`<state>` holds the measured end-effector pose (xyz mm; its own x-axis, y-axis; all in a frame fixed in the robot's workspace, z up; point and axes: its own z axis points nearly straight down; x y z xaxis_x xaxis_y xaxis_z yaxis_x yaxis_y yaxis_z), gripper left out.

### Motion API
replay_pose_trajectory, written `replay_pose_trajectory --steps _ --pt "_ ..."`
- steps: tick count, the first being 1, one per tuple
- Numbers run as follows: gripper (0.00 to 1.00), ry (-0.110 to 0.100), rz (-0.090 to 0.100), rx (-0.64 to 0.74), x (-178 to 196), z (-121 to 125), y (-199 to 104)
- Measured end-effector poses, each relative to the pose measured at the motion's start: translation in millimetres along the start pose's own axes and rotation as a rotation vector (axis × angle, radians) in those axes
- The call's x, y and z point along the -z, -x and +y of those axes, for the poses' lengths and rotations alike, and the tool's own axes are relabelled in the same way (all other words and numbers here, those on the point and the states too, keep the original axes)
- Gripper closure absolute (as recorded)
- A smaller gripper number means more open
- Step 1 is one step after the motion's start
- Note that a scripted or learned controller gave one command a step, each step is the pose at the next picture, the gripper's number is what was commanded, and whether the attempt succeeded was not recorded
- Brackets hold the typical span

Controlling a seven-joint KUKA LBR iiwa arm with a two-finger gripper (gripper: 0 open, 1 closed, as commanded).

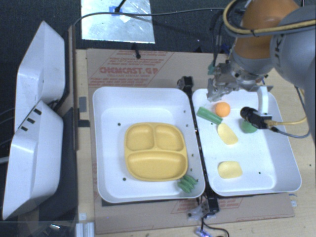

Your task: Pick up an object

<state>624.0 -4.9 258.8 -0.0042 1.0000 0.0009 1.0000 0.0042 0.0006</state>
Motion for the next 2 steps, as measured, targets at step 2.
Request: replay_pose_trajectory --steps 2 --pt "1.0 0.0 0.0 0.0 -18.8 -3.9 -98.6"
